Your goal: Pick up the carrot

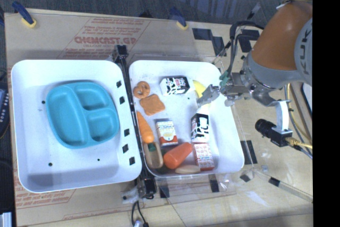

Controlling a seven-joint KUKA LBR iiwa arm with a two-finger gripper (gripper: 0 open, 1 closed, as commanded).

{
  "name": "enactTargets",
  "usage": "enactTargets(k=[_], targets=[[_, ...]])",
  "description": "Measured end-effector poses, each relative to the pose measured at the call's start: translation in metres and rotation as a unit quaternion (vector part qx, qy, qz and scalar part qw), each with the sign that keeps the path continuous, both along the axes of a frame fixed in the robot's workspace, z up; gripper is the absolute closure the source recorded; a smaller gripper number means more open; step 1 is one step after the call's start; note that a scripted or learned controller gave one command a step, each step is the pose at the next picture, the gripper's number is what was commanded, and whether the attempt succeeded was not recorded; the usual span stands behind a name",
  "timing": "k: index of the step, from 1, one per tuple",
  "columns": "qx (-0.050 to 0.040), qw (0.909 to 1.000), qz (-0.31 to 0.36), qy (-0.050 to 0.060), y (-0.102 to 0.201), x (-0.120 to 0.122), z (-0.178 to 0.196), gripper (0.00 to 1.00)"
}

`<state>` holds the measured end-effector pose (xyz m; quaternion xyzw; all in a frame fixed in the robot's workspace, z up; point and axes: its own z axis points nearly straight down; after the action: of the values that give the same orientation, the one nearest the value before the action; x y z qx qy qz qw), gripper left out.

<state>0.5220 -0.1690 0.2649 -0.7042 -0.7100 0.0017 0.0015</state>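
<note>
The gripper (208,94) blurs over the right bin (228,135), its fingers unreadable. Beneath it, a yellow item (198,86) is partly hidden.

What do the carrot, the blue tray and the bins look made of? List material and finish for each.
Carrot: probably moulded plastic, smooth; uniform orange, looks like toy food.
Blue tray: likely plastic, matte to slightly satin; single colour, rounded moulded compartments.
Bins: apparently thin white plastic, smooth; soft rounded corners and faint sheen.
</note>
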Motion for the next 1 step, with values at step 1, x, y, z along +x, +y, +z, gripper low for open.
enactTargets(k=[1], targets=[[-0.0012,0.9991,-0.043,-0.003,-0.0407,0.0557,0.0411,0.0]])
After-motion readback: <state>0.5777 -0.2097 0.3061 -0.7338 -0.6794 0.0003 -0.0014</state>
